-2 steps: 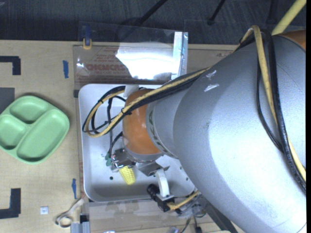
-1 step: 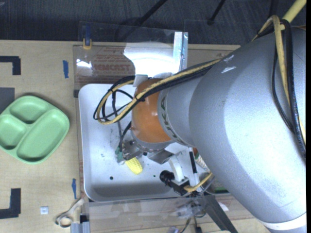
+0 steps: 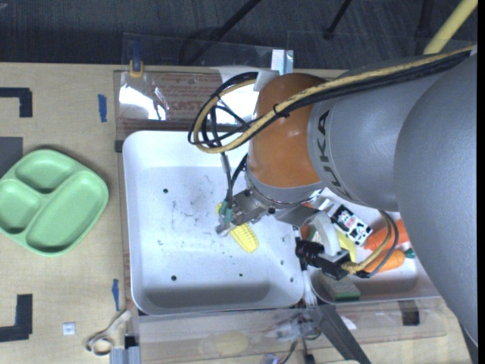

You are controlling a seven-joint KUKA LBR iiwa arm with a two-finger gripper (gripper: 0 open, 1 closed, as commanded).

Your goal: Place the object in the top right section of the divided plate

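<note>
the left bin (image 3: 151, 279) has bare floor to the left of the gripper (image 3: 229, 220), which is low over its middle. "ku" reads on the arm (image 3: 356, 142). the fingers' opening can't be told; the yellow corn (image 3: 245, 238) lies just beside them. the green plate (image 3: 50, 200) sits on the bench (image 3: 61, 120), well apart.

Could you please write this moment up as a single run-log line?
gripper: low in left bin | toy corn: beside gripper, on bin floor | green plate: on bench, left of bins | placement: not yet done
</note>
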